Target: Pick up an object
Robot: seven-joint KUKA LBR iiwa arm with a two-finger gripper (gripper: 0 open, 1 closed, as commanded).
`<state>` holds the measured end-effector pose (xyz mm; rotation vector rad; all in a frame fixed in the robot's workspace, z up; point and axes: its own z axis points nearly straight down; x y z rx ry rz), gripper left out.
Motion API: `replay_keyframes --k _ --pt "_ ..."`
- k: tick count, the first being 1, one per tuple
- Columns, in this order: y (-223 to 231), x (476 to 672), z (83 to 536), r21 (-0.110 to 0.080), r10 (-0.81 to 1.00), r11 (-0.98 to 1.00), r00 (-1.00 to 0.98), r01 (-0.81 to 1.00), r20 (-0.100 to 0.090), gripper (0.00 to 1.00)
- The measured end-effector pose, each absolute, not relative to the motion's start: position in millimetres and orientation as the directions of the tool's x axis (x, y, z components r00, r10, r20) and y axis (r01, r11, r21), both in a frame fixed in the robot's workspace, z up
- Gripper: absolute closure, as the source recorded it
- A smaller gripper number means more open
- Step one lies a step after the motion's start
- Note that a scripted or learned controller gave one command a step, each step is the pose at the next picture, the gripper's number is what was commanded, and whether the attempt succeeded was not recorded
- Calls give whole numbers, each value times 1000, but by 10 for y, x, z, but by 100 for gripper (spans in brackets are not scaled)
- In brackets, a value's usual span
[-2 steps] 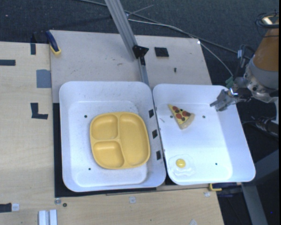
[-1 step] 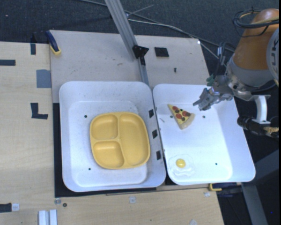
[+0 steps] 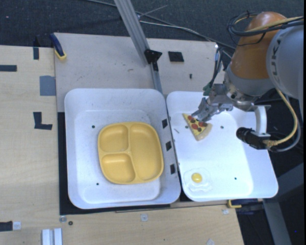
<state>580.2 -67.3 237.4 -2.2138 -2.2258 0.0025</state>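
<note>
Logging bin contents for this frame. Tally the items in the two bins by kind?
Yellow divided plate: 1, in the left bin
Toy pizza slice: 1, in the right bin, at the gripper
Toy fried egg: 1, in the right bin
Total: 3
</note>
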Motion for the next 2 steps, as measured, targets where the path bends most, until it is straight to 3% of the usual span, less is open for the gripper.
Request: replay_keyframes --k 2 --pt "459 5854 2354 -1 1000 7 -7 1000 1 100"
